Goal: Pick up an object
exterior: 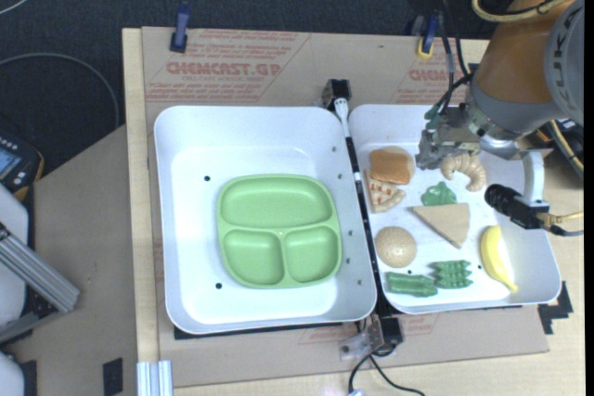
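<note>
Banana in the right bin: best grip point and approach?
Take the banana at its mid-length, fingers closing across its narrow width, coming straight down. It lies flat and lengthwise near the right bin's outer wall, with bare floor on both long sides and the sandwich wedge well apart.

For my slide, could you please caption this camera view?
Gripper hovers beside croissant in right bin of toy food; green divided plate sits in left bin.
</note>
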Motion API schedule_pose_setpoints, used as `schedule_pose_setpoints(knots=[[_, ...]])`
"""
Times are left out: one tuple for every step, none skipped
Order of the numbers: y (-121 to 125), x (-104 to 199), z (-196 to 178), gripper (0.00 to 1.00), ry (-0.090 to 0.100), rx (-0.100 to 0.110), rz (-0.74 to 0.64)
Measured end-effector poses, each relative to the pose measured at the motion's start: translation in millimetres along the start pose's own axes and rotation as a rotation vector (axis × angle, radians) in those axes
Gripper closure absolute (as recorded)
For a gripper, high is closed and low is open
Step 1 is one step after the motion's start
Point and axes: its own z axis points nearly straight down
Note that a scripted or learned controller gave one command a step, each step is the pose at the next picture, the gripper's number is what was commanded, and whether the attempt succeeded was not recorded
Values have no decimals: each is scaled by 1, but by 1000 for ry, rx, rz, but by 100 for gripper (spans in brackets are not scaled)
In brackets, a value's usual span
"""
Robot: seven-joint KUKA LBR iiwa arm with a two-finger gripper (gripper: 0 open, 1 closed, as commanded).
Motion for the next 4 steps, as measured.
schedule_pose_setpoints(knots=[[-64,63,5,100,5,19,4],[-101,112,5,100,4,18,4],[-95,120,-141,100,4,-6,4],[-99,200,-83,100,3,20,-1]])
